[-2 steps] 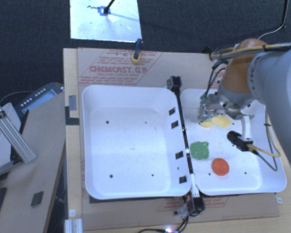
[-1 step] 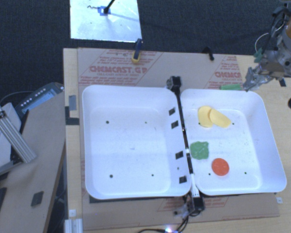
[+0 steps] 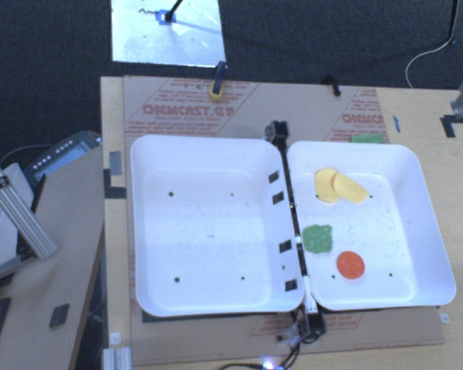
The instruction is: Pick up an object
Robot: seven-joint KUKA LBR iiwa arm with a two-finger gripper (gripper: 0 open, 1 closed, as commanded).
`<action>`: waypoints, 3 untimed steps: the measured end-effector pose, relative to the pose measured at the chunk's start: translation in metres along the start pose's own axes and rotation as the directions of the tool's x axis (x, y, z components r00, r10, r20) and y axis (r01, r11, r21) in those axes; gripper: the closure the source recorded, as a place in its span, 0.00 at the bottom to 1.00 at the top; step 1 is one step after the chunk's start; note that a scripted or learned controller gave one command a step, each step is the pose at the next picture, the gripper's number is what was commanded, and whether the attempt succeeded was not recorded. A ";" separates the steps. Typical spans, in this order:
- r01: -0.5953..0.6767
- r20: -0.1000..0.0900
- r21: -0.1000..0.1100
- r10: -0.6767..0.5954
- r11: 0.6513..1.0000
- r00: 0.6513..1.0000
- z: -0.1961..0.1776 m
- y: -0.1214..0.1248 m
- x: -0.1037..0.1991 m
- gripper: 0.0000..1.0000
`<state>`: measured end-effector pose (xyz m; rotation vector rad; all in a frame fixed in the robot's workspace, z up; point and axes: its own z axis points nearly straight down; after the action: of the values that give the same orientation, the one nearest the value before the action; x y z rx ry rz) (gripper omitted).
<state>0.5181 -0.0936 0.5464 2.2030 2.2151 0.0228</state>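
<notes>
Objects lie in the right bin, all on its left half: two overlapping yellow discs near the back, a green piece close to the wall shared with the left bin, and an orange disc just in front of it. The orange disc has bare white floor all around it, and the bin's right half is open. I cannot tell whether the claw is released or clenched.

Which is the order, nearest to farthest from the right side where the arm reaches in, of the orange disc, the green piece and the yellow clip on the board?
1. Orange disc, right bin, toward its front.
2. Green piece, right bin, close to the divider.
3. Yellow clip, on the board behind the left bin.
</notes>
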 end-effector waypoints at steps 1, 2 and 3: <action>-0.008 0.002 0.019 0.008 1.000 1.000 0.013 0.050 -0.058 1.00; 0.002 -0.004 0.029 -0.001 1.000 1.000 0.109 0.051 -0.018 1.00; 0.000 0.001 0.008 0.000 1.000 1.000 0.006 0.059 -0.016 1.00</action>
<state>0.5777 -0.1091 0.5414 2.2072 2.2184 0.0131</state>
